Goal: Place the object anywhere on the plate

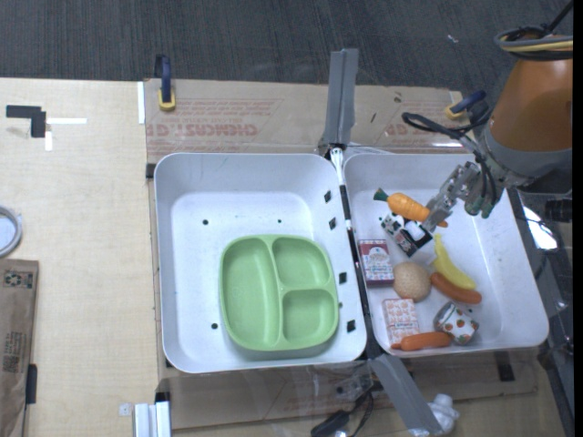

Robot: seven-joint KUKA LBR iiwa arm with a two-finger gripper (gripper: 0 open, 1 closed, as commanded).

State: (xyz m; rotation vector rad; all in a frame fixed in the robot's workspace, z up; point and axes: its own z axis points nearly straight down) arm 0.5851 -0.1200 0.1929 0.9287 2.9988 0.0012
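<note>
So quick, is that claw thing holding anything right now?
Gripper: above the right bin, close to the toy carrot; whether it grips anything cannot be told.

A grey upright divider post (342, 94) stands at the far end of the seam between the two shallow white bins (173, 271), and behind them lies a flat brown cardboard sheet (246, 116) printed with red letters. A blue-and-yellow clamp (164, 82) grips the far left corner of that cardboard. On the pale wooden benchtop (73, 208) to the left sit a black L-shaped bracket (27, 116), a roll of clear tape (5, 233) and a brown paper bag (16, 335) at the edge.
</note>
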